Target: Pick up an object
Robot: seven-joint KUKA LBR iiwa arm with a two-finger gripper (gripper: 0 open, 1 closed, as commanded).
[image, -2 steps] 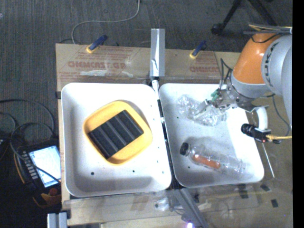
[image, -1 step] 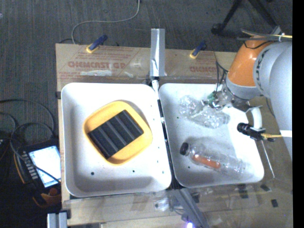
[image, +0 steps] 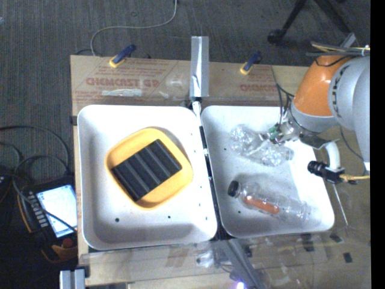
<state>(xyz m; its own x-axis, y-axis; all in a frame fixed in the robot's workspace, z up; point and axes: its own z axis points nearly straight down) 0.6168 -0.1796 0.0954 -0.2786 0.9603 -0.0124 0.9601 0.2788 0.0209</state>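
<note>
In the right bin (image: 313, 221), a clear plastic bottle (image: 267, 201) with a black cap lies on its side near the front, with something orange inside. Crumpled clear plastic (image: 255, 146) lies at the back of that bin. My gripper (image: 278, 132) is low over the right end of the crumpled plastic, reaching in from the right below the arm's orange band (image: 313, 95). The left bin (image: 96, 221) holds a yellow block with a black ribbed top (image: 148, 167).
A metal divider post (image: 199, 65) stands at the back between the bins. Two blue-and-yellow clamps (image: 122, 55) hold the cardboard backing. A small black part of the arm (image: 325, 171) juts over the right bin's right rim.
</note>
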